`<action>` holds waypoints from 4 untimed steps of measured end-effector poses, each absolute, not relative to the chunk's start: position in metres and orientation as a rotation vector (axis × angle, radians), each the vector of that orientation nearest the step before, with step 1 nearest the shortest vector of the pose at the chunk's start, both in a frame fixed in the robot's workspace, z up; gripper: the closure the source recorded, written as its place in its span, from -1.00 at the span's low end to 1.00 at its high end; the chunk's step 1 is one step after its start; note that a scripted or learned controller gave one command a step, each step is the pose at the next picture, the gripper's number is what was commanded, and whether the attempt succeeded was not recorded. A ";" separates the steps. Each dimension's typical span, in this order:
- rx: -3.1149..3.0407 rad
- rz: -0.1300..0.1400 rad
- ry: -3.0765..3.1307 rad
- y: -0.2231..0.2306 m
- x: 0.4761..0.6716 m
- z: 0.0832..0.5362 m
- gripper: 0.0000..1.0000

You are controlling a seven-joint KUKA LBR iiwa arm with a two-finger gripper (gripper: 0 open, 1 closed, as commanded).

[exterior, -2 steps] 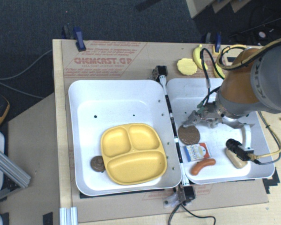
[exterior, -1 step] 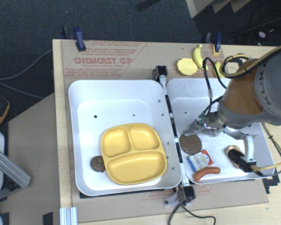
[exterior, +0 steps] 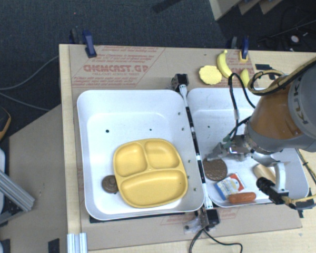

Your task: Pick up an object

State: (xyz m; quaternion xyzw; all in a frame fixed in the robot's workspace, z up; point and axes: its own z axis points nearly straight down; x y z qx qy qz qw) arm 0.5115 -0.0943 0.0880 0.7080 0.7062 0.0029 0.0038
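Observation:
My gripper (exterior: 227,151) hangs low over the right bin (exterior: 210,112), just above and beside a round brown cookie (exterior: 216,169) that lies near the bin's left wall. Close by, toward the front, lie a small white, red and blue packet (exterior: 231,184) and a red sausage (exterior: 242,197). A tan piece (exterior: 264,171) pokes out from under the wrist on the right. Nothing is visibly between the gripper and the cookie.
The left bin (exterior: 95,120) holds a yellow divided plate (exterior: 149,171) and a small brown disc (exterior: 110,184) at its front left. Behind the right bin, on the bench, lie a banana (exterior: 223,63) and a yellow wavy slice (exterior: 210,74). The arm covers the right bin's right half.

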 end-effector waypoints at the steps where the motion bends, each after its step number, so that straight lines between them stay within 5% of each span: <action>1: 2.218 0.006 2.213 -0.155 0.553 0.087 -1.00; 2: 2.208 0.013 2.227 -0.071 0.538 0.191 -1.00; 3: 2.227 -0.006 2.221 -0.107 0.537 0.079 -1.00; 4: 2.225 -0.003 2.223 -0.102 0.518 0.084 -1.00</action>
